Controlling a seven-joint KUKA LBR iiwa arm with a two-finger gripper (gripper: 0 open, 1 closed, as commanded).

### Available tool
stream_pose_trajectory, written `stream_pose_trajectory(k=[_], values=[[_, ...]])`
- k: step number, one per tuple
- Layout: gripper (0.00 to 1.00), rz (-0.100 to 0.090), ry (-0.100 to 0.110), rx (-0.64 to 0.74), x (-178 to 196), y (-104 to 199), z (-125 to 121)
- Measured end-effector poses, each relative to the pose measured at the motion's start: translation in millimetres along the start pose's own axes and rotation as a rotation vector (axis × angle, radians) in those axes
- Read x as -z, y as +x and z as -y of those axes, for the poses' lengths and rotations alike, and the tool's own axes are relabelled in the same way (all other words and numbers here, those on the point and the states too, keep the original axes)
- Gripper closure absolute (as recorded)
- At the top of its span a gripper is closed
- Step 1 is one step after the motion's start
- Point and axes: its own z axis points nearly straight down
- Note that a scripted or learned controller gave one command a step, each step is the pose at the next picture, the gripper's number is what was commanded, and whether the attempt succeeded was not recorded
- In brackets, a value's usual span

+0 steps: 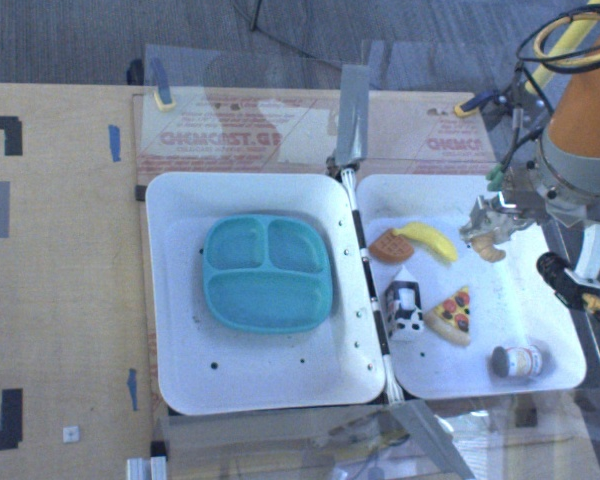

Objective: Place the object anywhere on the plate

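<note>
Plate first: the teal plastic plate with three compartments (268, 272) lies in the left white bin (175, 368) on the counter, with nothing on it. The gripper (492, 230) hangs over the upper part of the right white bin (565, 363), and a small tan, lumpy object (491, 251) sits right at its tip. Whether that object is pinched or merely lies beneath the metal is not clear, and I cannot tell how the gripper is set. Nearby in the same bin are a yellow toy banana (428, 240) touching a brown rounded toy piece (391, 247), a black-and-white toy cow (405, 310), a toy pizza slice (452, 316) and a small pale jar lying on its side (517, 361).

Judged from here, the main risk is a weak or missing hold: the tan piece could drop on lifting, or slip while crossing the raised divider between the bins and land short of the plate.
</note>
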Motion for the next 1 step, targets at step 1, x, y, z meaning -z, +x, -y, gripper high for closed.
stream_pose_trajectory(k=[1], values=[[1.00,-0.001,0.000,-0.374,-75.6,78.2,-66.6]])
